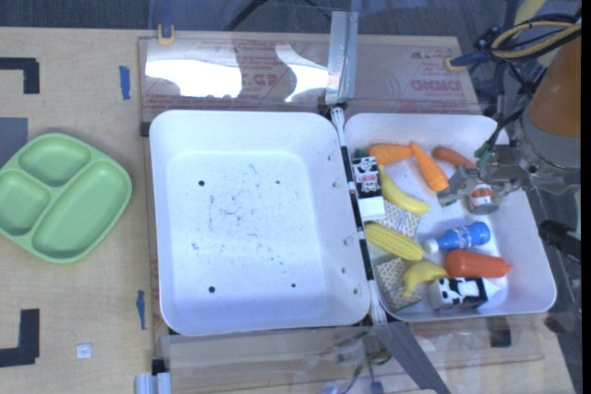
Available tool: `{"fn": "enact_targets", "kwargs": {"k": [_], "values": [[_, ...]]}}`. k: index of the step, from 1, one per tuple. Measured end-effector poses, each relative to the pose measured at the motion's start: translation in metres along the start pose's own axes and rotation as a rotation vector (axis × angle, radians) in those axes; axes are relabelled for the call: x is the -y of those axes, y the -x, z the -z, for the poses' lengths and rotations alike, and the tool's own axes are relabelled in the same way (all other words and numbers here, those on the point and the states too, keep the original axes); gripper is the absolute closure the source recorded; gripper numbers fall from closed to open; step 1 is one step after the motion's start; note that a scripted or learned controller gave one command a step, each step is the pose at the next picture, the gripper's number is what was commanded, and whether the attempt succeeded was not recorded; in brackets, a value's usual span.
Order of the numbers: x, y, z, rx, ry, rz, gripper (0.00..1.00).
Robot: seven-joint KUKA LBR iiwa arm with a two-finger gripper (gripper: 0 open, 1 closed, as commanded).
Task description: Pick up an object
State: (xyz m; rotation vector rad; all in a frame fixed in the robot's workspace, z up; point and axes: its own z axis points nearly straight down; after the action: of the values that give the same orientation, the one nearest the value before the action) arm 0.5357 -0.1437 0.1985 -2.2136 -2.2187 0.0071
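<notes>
The right bin (526,226) holds several toys: two orange carrots (390,153) (427,167), a yellow banana (404,195), a corn cob (395,242), a second banana (423,273), a blue bottle (464,236), a red-orange vegetable (476,264) and a black-and-white cow figure (462,292). My gripper (473,189) hangs over the bin's right half, just right of the second carrot and above the blue bottle. An orange-red piece (454,157) lies just behind it. Nothing is visibly held.
The left bin (245,217) sits beside the right one, with a black-and-white box (367,175) along the shared divider. A green divided plate (60,196) lies on the bench at the far left. Cables and stands crowd the back right.
</notes>
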Motion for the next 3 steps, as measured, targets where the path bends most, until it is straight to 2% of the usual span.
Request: {"fn": "enact_targets", "kwargs": {"k": [1, 2, 3], "values": [[-0.045, -0.005, -0.029, 0.003, 0.005, 0.150, 0.00], [-0.074, -0.008, -0.096, 0.008, 0.015, 0.397, 0.00], [-0.074, -0.008, -0.097, 0.007, 0.013, 0.397, 0.00]]}}
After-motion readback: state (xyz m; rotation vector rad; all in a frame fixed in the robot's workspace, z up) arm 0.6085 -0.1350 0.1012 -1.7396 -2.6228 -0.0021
